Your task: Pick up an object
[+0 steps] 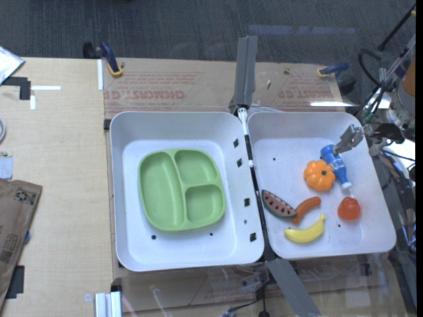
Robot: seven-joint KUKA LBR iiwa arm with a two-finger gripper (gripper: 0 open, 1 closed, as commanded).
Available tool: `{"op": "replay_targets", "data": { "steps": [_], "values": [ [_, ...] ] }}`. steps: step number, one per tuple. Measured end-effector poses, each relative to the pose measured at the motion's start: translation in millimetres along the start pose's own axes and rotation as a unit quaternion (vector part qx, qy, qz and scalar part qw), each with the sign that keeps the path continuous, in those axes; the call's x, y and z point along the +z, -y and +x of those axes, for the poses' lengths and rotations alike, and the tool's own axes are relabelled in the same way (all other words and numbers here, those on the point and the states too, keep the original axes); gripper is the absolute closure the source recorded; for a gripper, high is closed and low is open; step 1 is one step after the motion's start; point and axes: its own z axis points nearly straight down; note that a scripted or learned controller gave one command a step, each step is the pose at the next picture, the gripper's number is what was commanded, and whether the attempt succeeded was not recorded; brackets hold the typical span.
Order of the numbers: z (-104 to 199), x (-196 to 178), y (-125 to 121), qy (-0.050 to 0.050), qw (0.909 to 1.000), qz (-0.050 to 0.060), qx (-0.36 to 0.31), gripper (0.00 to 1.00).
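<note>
Resting on a wooden bench [59, 144] (grey carpet behind), two white bins [125, 197]; gripper [350, 139] state unclear.

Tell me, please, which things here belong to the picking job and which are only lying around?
For the job: gripper, blue bottle, toy pumpkin, tomato, banana, sausage, watermelon slice, right bin.

Lying about: green divided plate, left bin, clamps, cardboard.

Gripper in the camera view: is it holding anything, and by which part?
Cannot be told. The gripper sits right at the top of the blue plastic bottle in the right white bin, but no hold is visible.
</note>
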Motion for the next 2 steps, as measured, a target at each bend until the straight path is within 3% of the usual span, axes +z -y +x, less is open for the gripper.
{"op": "replay_targets", "data": {
  "steps": [1,2],
  "values": [
    [37,163,0,-0.001,1.0000,-0.001,0.006,0.00],
    [76,163,-102,0.000,0.9982,-0.001,0.061,0.00]
  ]
}}
